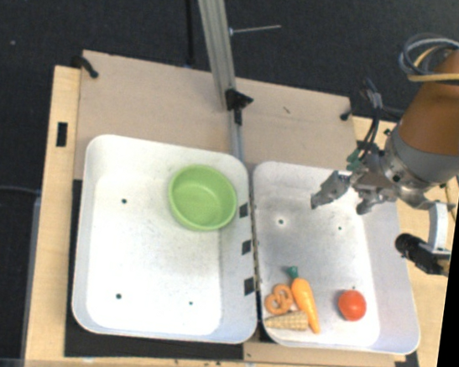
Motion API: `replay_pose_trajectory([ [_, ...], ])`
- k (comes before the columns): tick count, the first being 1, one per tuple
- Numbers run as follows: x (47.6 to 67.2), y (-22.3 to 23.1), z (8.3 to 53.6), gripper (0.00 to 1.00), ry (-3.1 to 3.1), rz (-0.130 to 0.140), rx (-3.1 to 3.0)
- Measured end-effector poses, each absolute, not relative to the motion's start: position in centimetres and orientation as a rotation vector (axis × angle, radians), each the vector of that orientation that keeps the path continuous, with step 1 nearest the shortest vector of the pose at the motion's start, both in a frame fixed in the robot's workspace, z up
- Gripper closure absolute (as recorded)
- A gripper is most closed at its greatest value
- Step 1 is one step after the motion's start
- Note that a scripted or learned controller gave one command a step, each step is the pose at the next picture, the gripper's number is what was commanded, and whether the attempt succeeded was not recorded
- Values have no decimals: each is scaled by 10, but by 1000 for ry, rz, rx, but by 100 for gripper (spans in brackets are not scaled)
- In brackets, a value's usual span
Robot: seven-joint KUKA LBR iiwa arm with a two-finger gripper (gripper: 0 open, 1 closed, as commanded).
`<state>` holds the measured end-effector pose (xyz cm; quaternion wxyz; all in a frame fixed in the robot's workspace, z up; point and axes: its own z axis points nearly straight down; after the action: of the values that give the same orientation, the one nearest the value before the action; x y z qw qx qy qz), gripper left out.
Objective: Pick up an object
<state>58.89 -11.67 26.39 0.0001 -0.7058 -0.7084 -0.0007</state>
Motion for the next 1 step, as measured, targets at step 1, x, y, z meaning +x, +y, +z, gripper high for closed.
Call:
replay_pose_trajectory([
  [1, 589, -117, 264, 0, -2224, -3, -2219],
])
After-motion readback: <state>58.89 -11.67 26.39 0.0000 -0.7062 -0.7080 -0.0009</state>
